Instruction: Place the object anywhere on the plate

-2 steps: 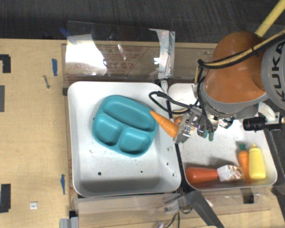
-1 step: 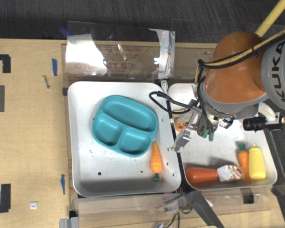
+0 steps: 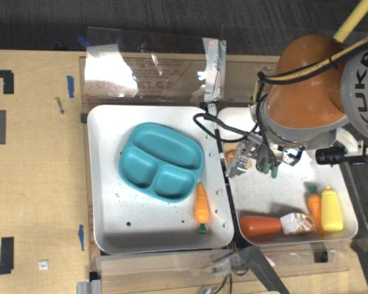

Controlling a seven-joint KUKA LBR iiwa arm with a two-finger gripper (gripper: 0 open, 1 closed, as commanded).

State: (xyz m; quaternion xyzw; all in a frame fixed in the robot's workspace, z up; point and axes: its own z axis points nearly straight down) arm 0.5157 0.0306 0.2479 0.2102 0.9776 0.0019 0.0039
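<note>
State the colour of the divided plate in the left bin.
The plate is teal blue; the camera view shows it.

Tan bench under a dark far floor

The bench [image 3: 37,164] is marked with black tape brackets [image 3: 1,81] near its left edge; clear plastic sheeting [image 3: 147,72], lit by glare, is taped along its far edge.

Open white floor runs along the lower left of the left bin [image 3: 110,225]. The teal plate [image 3: 161,160] fills its middle, and a toy carrot [image 3: 200,206] lies just off the plate's lower right corner. In the right bin [image 3: 349,228], a ketchup bottle [image 3: 276,225] and mustard bottle [image 3: 331,210] crowd the bottom edge; bare floor sits mid-bin.
</note>
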